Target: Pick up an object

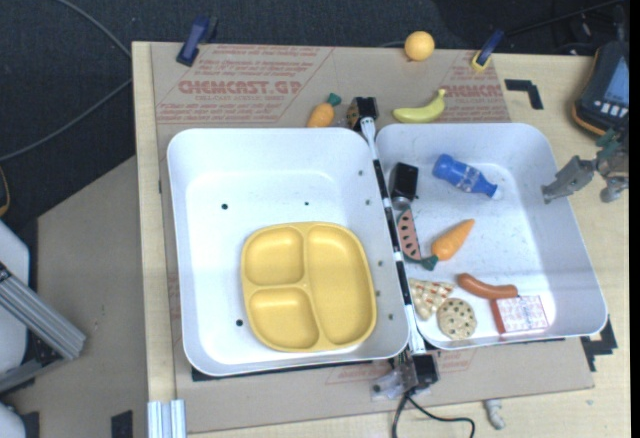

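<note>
Camera view from above gives us the desk, a cardboard-covered top with red print, bearing two shallow white bins side by side. Starting at the left, we see a blue clamp at the desk's far edge. The left bin holds a yellow divided plate with three compartments, lying in the near half of the bin. Beyond the bins, on the bare cardboard, a small orange toy carrot sits near a black object, then a yellow banana, and farther back an orange ball near a second blue clamp. The right bin holds the things to pick: a black block by its left wall, a watermelon slice just nearer along that wall, a blue bottle lying on its side toward the far end, an orange carrot in the middle, a sausage nearer us, a waffle piece touching a round cookie, and a small red-and-white packet in the near right corner. At the far right we see the claw, grey, over the right rim of the right bin with nothing between its fingers; we cannot tell whether they are apart or together.
</note>
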{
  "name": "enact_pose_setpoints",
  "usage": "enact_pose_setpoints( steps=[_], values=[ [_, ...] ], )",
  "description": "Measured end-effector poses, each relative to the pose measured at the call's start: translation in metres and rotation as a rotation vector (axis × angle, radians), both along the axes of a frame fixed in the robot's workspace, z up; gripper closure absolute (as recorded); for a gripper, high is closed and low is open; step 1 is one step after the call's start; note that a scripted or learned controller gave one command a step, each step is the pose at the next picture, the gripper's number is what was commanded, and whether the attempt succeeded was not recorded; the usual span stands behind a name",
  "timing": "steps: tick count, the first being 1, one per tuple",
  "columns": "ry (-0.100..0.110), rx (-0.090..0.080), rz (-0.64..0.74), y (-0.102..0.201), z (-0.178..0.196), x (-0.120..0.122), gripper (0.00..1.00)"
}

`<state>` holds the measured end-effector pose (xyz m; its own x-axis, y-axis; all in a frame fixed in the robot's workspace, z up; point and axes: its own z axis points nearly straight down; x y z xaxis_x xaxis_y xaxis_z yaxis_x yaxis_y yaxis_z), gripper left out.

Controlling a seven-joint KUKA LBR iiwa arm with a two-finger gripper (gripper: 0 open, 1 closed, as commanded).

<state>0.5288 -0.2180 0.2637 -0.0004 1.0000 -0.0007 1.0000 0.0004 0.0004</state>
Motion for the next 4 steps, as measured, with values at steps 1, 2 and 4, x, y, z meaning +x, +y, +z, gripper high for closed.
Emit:
enact_pose_setpoints(
  steps=[1,2,4],
  values=[
    [0.003,0.003,0.001,0.065,-0.074,0.062,0.0],
    [0.001,0.001,0.001,0.089,-0.141,0.108,0.0],
    [0.003,0.002,-0.002,0.11,-0.179,0.021,0.0]
  ],
)
